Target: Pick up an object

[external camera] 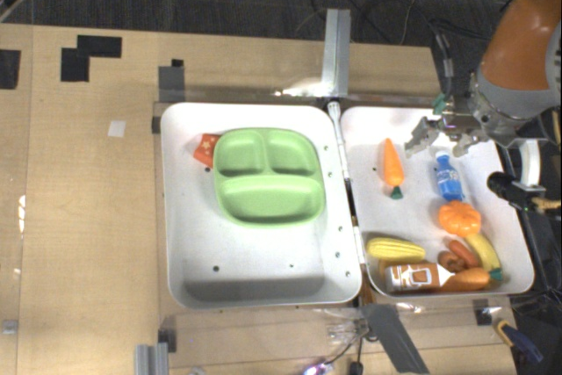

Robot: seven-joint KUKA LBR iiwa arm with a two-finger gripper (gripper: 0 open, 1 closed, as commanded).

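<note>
Wood bench [79,215], dark ribbed mat behind, black tape marks [88,55] top left. Two white bins side by side, metal post [337,48] rising at the seam between them.

Left bin [202,277]: green divided tray [268,174] in upper middle, three compartments, nothing in them. Red-orange packet [205,150] touching tray's left edge, partly tucked under it.

Right bin [413,215]: carrot [392,165] upright-ish near upper left, green tip pointing down. Blue bottle [449,177] right of carrot, lying roughly lengthwise toward camera. Orange pepper [459,218] just below bottle. Banana [484,250] below-right of pepper, touching it. Corn [395,249] along lower left. Brown bottle [415,277] with white label lying flat on front wall, just under corn. Second carrot [468,279] right of brown bottle, against front right corner. Small reddish sausage-like piece [454,260] between banana and second carrot; exact item unclear.

Arm in from right, orange band [518,48] over upper right corner of right bin. Gripper [446,134] low over bin's upper part, fingers spread wide, left tip [419,136] pointing toward carrot, right tip near bottle's cap end. Nothing pinched between fingers. Bottle directly below gripper, contact can't be judged. Carrot well clear of left finger.
</note>
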